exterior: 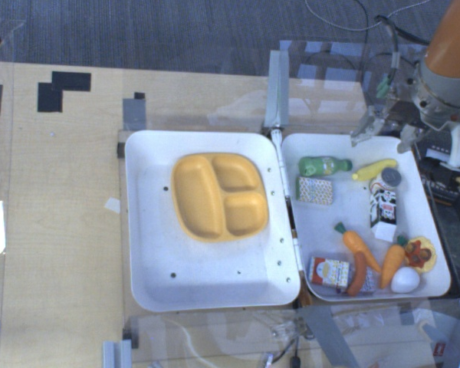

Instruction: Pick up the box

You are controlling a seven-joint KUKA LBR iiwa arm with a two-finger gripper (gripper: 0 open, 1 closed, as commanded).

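Up at the right bin's (345,215) far edge, our gripper (385,135) hangs with fingers spread, nothing between them. The speckled box (316,190) sits just below the green bottle (323,165). We'd come straight down on the box, keeping clear of the bottle.

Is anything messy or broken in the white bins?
Nothing looks broken or spilled. The right bin is crowded: a sausage lies across the red box, and two carrots lean together. The yellow tray in the left bin sits slightly askew.
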